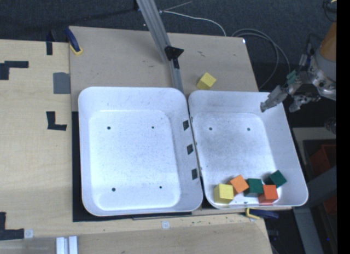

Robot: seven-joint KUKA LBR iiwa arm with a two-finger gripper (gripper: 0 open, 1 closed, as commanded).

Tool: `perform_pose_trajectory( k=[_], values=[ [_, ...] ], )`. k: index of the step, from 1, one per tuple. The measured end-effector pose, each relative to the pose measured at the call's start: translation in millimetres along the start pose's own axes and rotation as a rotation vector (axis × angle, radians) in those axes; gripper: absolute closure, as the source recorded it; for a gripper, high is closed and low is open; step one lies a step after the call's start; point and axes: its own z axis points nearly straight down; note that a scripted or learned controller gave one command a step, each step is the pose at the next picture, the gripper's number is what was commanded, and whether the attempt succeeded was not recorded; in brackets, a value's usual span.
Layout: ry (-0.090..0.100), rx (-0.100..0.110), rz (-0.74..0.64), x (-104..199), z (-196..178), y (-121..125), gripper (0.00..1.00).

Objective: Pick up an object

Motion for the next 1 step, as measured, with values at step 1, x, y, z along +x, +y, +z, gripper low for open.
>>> perform_pose_trajectory(
  k=[1],
  values=[
    [0.002,0.001,-0.006,53.7,66.6,82.5,0.0]
  ],
)
